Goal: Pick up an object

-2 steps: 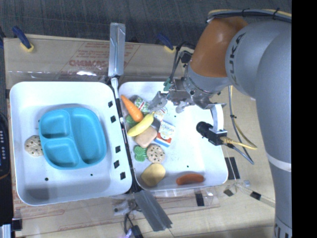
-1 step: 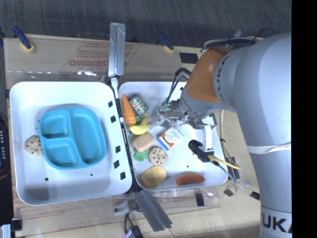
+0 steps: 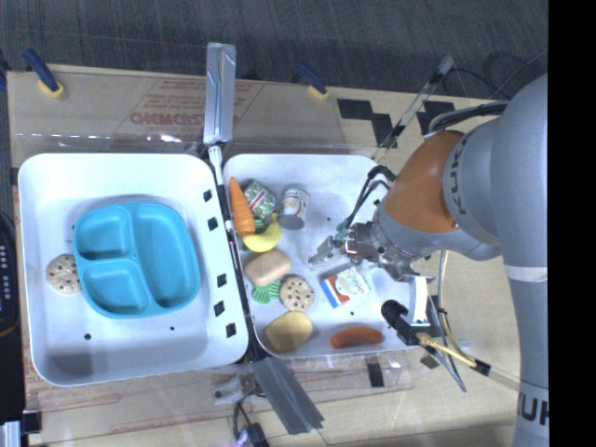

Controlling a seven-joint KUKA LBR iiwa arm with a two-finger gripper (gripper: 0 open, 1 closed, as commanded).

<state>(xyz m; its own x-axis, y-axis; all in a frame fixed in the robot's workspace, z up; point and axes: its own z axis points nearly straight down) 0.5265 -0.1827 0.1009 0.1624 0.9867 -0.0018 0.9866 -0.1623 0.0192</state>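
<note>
The arm (image 3: 438,203) reaches in over the right bin (image 3: 326,170), its hand (image 3: 328,250) low above a red and white packet (image 3: 345,287); I cannot tell how the hand is set. Along that bin's left side lie a carrot (image 3: 241,208), a banana (image 3: 264,238), a bread roll (image 3: 267,267), a cookie (image 3: 297,293) and a potato (image 3: 289,331). A sausage (image 3: 356,337) lies near the front. The left bin (image 3: 37,250) holds a blue tray (image 3: 137,257)
</note>
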